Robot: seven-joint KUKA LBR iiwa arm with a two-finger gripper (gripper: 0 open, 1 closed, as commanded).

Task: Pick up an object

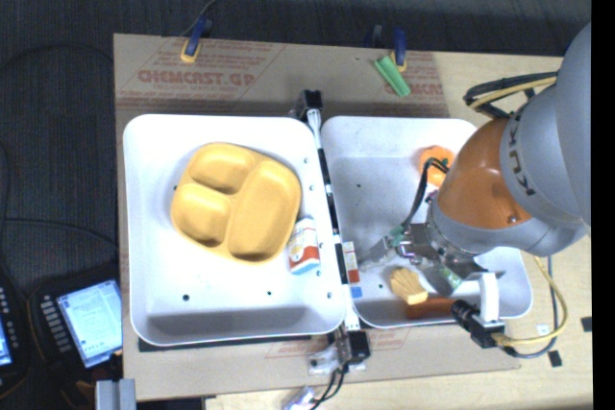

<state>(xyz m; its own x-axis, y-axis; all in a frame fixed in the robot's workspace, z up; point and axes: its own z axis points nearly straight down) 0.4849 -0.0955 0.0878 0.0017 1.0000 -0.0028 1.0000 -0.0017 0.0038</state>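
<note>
- Dark carpet surrounds the bench (538,379), whose top carries a brown cardboard sheet (197,77) under two shallow white bins.
- At 9 o'clock lies the left bin (144,206). A big yellow divided dish (235,200) sits upside down near its middle.
- Just beside that dish, at its 4 o'clock, a small white bottle (305,246) with a red and blue label rests against the bin's right wall.
- At 3 o'clock lies the right bin (370,149), touching the left bin along a black divider strip (325,178).
- Reaching in from 3 o'clock, the grey arm (567,158) with its orange band (480,182) covers much of the right bin.
- Low in that bin, near its 6 o'clock wall, hangs the gripper (408,250); I cannot tell how its grasping part is set.
- Just below the gripper, at 6 o'clock, lies a tan brush (407,282) with an orange handle, close to the front wall; whether it is touched is unclear.
- An orange object (434,155) peeks out at 12 o'clock of the wrist, partly hidden by the arm.
- Clamps, blue (195,37) at 11 o'clock and green (392,75) at 1 o'clock, sit on the cardboard's far edge.
- A lit tablet screen (86,317) rests on the floor at 8 o'clock.
</note>
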